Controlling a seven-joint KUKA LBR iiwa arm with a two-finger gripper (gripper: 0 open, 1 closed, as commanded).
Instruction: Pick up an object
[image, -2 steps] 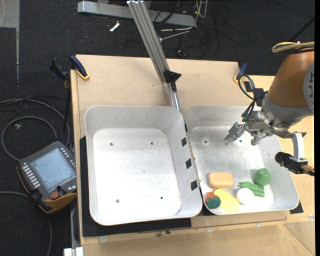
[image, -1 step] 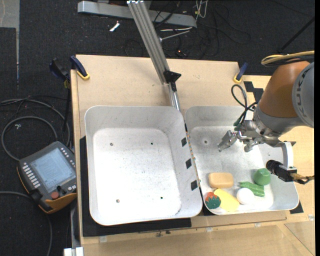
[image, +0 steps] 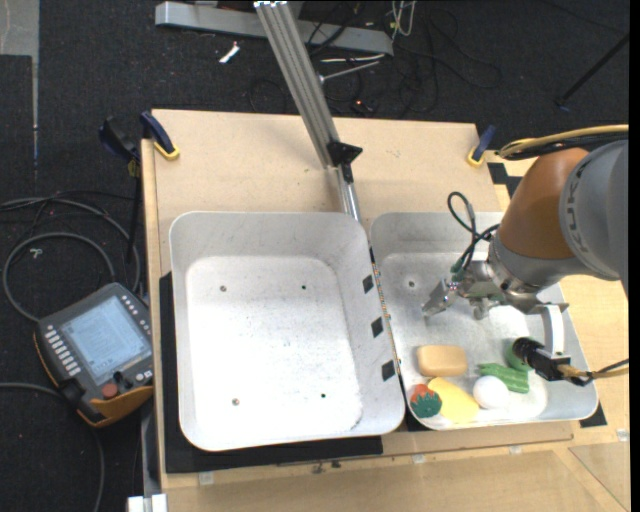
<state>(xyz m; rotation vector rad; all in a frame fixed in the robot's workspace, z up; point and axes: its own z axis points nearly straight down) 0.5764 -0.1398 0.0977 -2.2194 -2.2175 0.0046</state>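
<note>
While the grey arm with its orange band (image: 545, 200) reaches in from the right, its two-finger gripper (image: 460, 303) hangs over the middle of the right-hand shallow white bin (image: 400, 235), above bare floor. The metal fingers (image: 437, 300) look spread apart with nothing between them, though the slanted view makes this hard to confirm. The objects lie clustered at the near end of that bin: a tan rounded rectangular block (image: 441, 360), a yellow oblong piece (image: 455, 402) just in front of it, a small red and green item (image: 425, 399) touching the yellow one's left side, a white ball (image: 491, 391), and a green leafy-shaped toy (image: 509, 376) beside the ball. The left-hand shallow white bin (image: 200, 250) sits alongside. A grey teach pendant (image: 95, 345) rests on the floor at left.
</note>
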